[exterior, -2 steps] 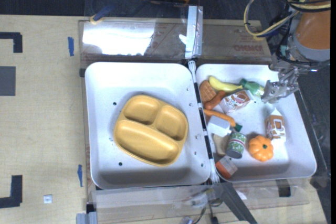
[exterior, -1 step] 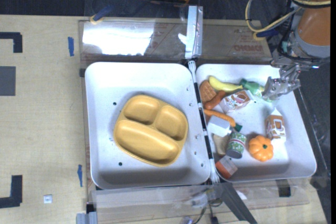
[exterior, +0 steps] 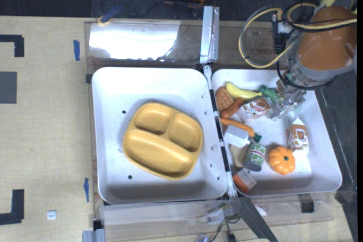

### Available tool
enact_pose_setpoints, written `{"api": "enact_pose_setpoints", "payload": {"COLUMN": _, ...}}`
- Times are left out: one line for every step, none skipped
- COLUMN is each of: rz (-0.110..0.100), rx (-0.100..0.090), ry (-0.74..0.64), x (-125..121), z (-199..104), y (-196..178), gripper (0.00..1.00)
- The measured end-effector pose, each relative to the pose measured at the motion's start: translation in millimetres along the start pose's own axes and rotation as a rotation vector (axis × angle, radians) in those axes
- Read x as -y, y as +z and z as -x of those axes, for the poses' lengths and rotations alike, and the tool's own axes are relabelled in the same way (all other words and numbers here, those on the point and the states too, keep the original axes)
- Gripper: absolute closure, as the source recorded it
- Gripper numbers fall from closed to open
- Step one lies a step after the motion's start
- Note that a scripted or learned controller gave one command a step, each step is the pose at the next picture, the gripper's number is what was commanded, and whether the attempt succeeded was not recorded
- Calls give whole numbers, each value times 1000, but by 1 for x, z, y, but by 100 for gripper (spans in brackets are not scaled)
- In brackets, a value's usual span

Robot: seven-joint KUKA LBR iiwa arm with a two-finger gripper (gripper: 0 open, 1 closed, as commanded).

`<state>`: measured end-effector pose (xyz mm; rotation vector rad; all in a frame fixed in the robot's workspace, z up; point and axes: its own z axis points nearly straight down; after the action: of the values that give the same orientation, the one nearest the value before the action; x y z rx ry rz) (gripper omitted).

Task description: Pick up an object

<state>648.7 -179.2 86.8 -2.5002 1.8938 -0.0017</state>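
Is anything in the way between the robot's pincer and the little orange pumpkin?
Nothing big. The pincer hovers over the right bin, above the toy pile. The pumpkin sits lower in the same bin, and the small carton stands close beside the open path between them.

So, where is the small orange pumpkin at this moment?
The pumpkin lies in the right bin, toward its near right corner, just right of the green-lidded jar and below the small carton.
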Motion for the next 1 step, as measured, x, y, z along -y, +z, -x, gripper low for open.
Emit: {"api": "enact_pose_setpoints", "payload": {"rz": -1, "rx": 1, "ry": 14, "x": 33, "z": 42, "y": -141, "gripper": 100}}
